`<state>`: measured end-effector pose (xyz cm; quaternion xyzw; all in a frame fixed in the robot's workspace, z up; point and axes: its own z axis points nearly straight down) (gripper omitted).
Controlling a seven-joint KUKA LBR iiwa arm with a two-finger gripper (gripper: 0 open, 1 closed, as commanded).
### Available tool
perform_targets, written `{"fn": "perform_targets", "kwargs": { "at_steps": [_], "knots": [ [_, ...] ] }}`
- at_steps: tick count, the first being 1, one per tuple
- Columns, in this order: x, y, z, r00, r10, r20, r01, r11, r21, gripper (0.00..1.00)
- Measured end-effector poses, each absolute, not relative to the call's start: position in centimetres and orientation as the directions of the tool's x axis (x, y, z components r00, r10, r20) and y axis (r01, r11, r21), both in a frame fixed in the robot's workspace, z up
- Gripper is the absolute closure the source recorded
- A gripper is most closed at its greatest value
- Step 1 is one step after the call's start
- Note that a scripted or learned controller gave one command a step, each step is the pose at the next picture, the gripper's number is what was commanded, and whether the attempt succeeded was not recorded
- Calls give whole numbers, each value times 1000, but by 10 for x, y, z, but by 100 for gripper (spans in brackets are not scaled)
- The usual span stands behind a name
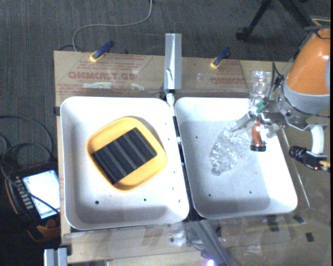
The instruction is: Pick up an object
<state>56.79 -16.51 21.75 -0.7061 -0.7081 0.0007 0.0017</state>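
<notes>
So, pick not done yet as far as I can judge. My pincer [259,127] sits at the right of the frame, over the upper right part of the right-hand shallow white bin [266,195], coming off my grey arm with the orange band [313,65]. I cannot tell how the pincer stands; a small reddish-brown piece shows at its tip and the rest is too cluttered to read.

Just beside and below-left of it lies a crumpled clear plastic object [228,147], resting on the bin floor around the middle of that bin. Whether its upper end touches the pincer or merely lies under it, I cannot say; nothing reads as lifted.

The other candidate, a yellow rounded-square object with a black ribbed top [126,153], lies flat in the middle of the left-hand white bin [77,115], well apart from me.

Both bins sit on the bench [111,73].

Left to do, by my guess: close on something, most likely the clear plastic, and raise it clear of the bin.
</notes>
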Motion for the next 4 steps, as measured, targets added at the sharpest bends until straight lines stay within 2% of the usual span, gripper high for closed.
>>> {"fn": "perform_targets", "kwargs": {
  "at_steps": [1, 2, 3, 4],
  "knots": [
    [607, -210, 160, -92, 996, -2, 996, 92, -4, 0],
    [641, -210, 101, -141, 990, 6, 990, 141, 13, 0],
    [641, -209, 109, -144, 990, 5, 990, 144, 10, 100],
    [650, -173, 186, -79, 997, -1, 997, 79, -1, 100]
  ]
}}
